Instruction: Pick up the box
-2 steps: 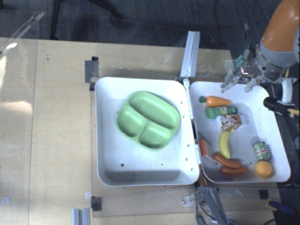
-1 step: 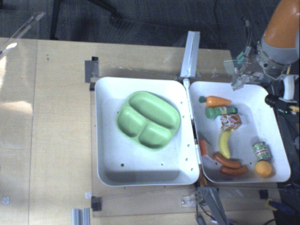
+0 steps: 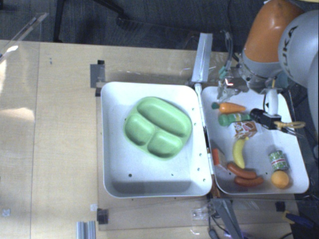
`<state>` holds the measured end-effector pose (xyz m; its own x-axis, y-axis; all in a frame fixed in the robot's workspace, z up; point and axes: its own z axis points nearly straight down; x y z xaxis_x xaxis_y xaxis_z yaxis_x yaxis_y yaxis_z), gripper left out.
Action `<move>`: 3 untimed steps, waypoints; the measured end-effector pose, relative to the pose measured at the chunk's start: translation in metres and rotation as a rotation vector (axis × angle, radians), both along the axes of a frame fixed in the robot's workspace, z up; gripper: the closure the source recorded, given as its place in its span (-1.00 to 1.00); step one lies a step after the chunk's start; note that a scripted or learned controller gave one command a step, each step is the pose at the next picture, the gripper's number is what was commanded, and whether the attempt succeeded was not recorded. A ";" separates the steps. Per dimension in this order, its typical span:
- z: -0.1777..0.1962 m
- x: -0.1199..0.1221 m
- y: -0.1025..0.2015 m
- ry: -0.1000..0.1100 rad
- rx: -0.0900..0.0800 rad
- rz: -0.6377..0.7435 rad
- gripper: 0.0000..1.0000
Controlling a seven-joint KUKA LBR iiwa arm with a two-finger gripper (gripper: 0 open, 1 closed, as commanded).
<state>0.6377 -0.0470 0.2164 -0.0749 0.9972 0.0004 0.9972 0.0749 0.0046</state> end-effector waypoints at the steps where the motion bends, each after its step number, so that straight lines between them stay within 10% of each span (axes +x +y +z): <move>1: 0.040 0.032 0.042 -0.004 -0.003 0.443 1.00; 2: -0.032 -0.023 0.086 0.001 -0.001 0.317 1.00; 3: 0.007 -0.066 0.158 0.000 0.000 0.229 1.00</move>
<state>0.5715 0.1115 0.2234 -0.2990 0.9543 0.0006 0.9542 0.2990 0.0050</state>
